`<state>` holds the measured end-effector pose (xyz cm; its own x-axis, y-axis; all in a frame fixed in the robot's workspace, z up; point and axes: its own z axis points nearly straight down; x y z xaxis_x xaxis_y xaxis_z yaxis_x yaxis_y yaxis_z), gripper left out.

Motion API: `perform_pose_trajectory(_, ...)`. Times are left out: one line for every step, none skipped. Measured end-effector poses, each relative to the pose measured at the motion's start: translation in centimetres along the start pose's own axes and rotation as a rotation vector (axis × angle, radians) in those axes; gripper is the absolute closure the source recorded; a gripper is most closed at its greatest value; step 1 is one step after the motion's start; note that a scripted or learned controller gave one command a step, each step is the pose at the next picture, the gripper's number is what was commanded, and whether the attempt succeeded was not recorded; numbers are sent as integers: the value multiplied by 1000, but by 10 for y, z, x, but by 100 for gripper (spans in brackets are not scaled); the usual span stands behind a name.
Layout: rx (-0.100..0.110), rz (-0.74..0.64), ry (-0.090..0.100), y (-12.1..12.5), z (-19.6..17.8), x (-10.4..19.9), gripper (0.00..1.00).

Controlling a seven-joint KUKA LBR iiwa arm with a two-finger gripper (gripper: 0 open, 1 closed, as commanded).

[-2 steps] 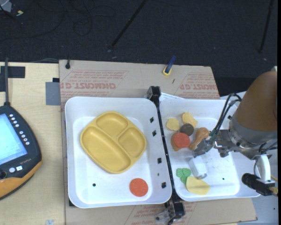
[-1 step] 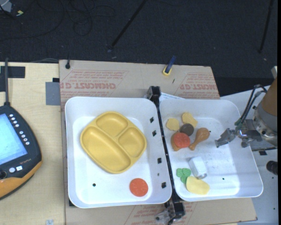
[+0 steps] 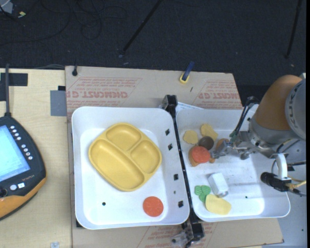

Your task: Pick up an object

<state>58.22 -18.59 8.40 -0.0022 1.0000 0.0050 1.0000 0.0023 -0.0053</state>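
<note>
Left bin (image 3: 82,138), centre-left of frame: yellow divided plate (image 3: 125,155), and an orange-red disc (image 3: 153,206) near the lower edge.

Right bin (image 3: 279,205): two yellow pieces at top, a dark piece (image 3: 206,143), a red round object (image 3: 199,154), a white block (image 3: 217,184), a green piece (image 3: 201,191) and a yellow lump (image 3: 217,204) lower down.

Hand (image 3: 220,148) sits low in the right bin, tip just beside the red round object and dark piece. How far it is open cannot be told; nothing visibly held.

Judged step: reaching to grasp, likely the red object. Next move calls for closing squarely on it, then a lift clear of its neighbours.
</note>
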Motion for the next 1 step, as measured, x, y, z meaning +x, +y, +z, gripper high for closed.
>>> perform_pose_trajectory(-9, -5, -2, 51, -11, 77, 0)
